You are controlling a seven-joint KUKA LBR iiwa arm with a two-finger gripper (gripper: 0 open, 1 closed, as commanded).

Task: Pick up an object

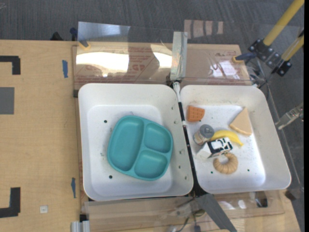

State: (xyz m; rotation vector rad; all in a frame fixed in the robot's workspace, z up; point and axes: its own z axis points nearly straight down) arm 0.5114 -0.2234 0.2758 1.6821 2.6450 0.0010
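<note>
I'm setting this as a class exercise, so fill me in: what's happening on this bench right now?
Nothing is being handled at this moment. Two shallow white bins sit side by side. The left bin holds a teal divided plate. The right bin holds small toy foods bunched together: an orange waffle piece, a tan wedge, a banana, a bagel-like ring, a small can and a black-and-white block. The pick has not yet begun.

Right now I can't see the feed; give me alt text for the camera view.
Two shallow white bins sit side by side on a bench: the left bin holds a teal divided plate, and the right bin holds a banana, a bagel, an orange waffle piece, a tan wedge and a small can.
</note>
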